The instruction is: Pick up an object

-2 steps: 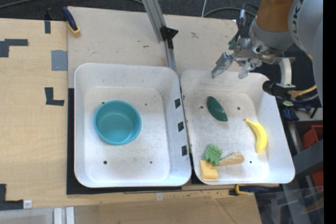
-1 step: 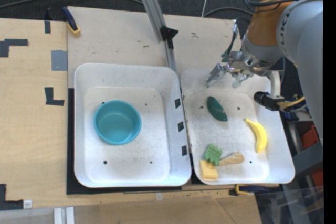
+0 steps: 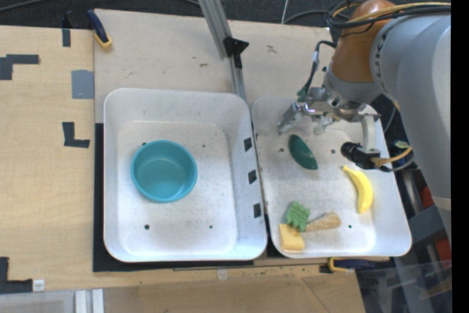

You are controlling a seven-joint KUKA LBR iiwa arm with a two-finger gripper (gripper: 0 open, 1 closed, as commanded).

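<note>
I see the gripper (image 3: 306,118) hanging over the upper part of the right bin (image 3: 388,242), metal fingers spread apart, nothing between them. Closest thing is the dark green object (image 3: 302,152), lying just below the fingertips in the frame; can't tell if they touch. Further down right, a banana (image 3: 359,188). Along the bin's lower edge: a green leafy toy (image 3: 297,215), a tan stick-like piece (image 3: 325,222), a yellow block (image 3: 291,239). Left bin (image 3: 117,102) has a teal bowl (image 3: 164,171).
</note>
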